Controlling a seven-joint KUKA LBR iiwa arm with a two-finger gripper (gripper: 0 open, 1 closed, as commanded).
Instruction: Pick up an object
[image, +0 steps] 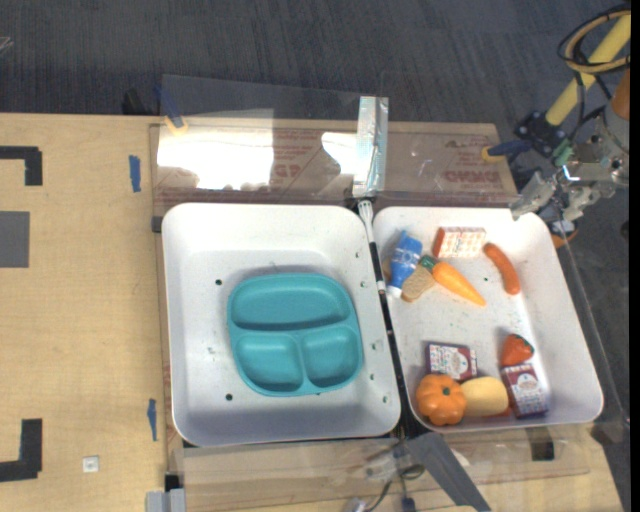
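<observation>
The metal two-finger gripper (545, 196) hangs at the upper right of the frame, over the right white bin's (575, 330) far corner; whether it is clenched cannot be told. The red plastic sausage (502, 268) lies nearest, just below-left of it.

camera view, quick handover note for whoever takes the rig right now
Gripper: at the far right corner of the right bin, above the rim, nothing seen between its fingers.
Right bin holds a carrot, sausage, pumpkin, blue bottle and small boxes.
Left bin holds a teal divided tray.
Done: nothing picked.
Left: descend on one object, grasp, lift.
</observation>
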